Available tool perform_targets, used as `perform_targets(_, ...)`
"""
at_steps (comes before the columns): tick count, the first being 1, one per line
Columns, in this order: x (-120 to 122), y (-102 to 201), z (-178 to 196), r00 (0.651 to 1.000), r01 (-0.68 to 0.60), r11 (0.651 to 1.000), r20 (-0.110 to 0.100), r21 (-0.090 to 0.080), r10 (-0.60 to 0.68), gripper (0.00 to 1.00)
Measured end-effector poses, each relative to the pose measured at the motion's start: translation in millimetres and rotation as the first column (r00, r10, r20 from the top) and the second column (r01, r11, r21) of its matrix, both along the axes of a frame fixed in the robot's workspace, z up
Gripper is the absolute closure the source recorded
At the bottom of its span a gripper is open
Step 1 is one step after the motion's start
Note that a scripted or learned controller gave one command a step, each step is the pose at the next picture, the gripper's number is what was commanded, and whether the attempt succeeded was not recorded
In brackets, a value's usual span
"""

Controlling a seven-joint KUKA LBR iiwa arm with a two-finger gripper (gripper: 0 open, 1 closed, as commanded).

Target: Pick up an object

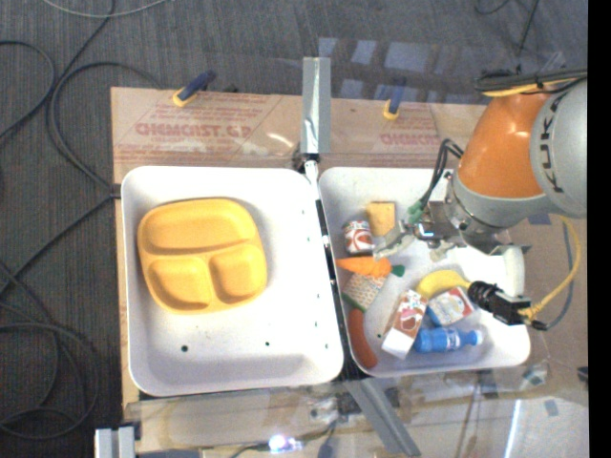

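Observation:
The right bin [334,194] holds a pile of small things. A yellow block [382,217] lies at the back, beside a red and white can [357,238]. An orange carrot [367,267] lies in front of them. Further right are a banana [441,281], a white and red packet [451,306], a small carton [405,322] and a blue bottle [451,340]. My gripper [393,244] reaches in from the right, low over the bin, just right of the can and just above the carrot. Nothing shows as lifted.
The left bin [286,351] holds a yellow divided tray [202,252]. A metal rail [315,113] runs between the bins at the back. The arm's orange band [501,156] hangs over the right bin's back right corner. Cables lie on the floor around the bench.

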State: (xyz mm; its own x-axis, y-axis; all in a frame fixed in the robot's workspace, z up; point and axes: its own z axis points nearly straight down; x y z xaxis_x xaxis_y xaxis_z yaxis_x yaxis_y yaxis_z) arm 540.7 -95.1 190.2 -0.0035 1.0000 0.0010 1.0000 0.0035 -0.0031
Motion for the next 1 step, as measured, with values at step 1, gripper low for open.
perform_targets(1,1.0,-22.0,-87.2,1.0,-0.032,1.0,0.002,0.001,0.032,0.0)
